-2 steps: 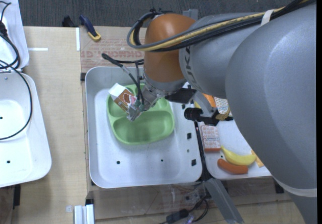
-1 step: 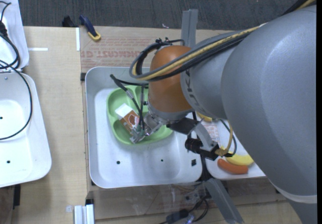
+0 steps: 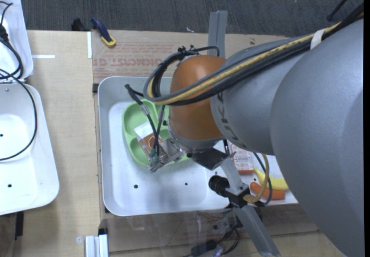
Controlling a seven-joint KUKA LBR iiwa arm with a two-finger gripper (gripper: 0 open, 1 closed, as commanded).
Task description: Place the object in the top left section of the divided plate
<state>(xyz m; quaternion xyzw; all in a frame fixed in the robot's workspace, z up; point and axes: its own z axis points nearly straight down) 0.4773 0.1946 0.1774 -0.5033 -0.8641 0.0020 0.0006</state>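
The gripper (image 3: 155, 160) hangs low over the green divided plastic plate (image 3: 134, 120) in the white shallow bin (image 3: 115, 192); whether it is clenched I cannot tell.

One fixed camera above the bench (image 3: 63, 53), slanted downward (arm (image 3: 300, 88) entering right), both bins (image 3: 115, 192) framed

The grey arm (image 3: 277, 94) reaches in from the right, its hand (image 3: 156, 157) pointing downward.

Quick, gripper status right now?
Gripper: over the green divided plastic plate; open, shut or holding anything cannot be told.
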